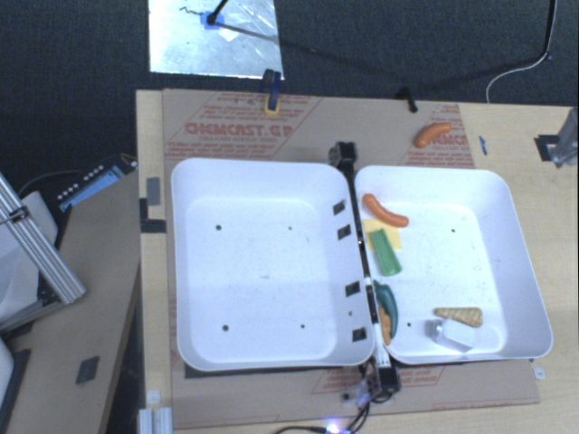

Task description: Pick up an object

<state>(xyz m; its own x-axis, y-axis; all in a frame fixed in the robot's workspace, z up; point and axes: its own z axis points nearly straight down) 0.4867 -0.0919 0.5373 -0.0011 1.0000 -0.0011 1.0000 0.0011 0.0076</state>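
Right bin (507, 242) holds all the pickable stuff, bunched near its left wall by the divider: an orange sausage (385, 212) at the top, a yellow block (378, 239) just below it w/ a green block (387, 259) touching or overlapping its lower edge, then a dark teal-and-orange item (386, 307) pressed against the left wall, too small to ID. Near the front edge sit a tan waffle cone (460, 316) and, just beside it, a pale grey piece (450, 334). Left bin (262, 269) is bare white. A second sausage (433, 134) lies outside the bins on the cardboard sheet (235, 125) behind the right bin. As for the hand, I can't tell its state from this frame. Judgement on handling: these look like light plastic toy food, prob. stiff and a bit slick, nothing fragile. The sausage is rounded, so it could roll or squirt out; best taken across its middle, fingers square to its long axis. The green block looks easiest: flat sides, grip across the narrow width. The cone tapers, so take it near the wide end. The item at the wall leaves little room for a finger on that side.
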